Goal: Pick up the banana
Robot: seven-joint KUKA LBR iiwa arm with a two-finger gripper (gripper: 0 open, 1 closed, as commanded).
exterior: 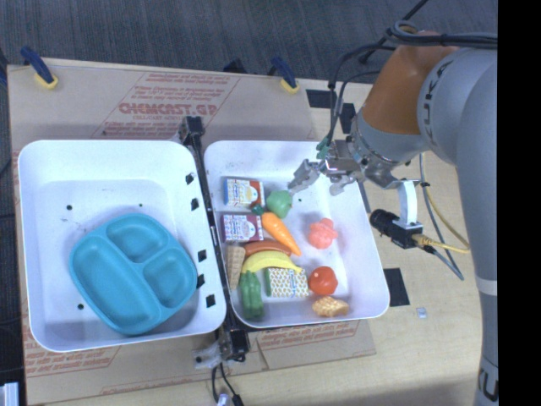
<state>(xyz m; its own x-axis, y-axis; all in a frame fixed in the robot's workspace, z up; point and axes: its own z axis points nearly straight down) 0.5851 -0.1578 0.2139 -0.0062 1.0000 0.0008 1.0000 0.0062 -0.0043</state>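
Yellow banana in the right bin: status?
Two-finger gripper open, holding nothing, over right white bin. Yellow banana untouched among toys. Orange carrot above it, small printed box below, both touching.

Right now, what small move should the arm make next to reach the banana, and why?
Probably shift the gripper toward the near end of the right bin, stopping above the banana. It hangs over the bin's far half, apart from the banana, which lies further down between the carrot and a small box. Descending here would miss.

The cardboard sheet [182,100] under the bins reads "CHEMCAST GP".
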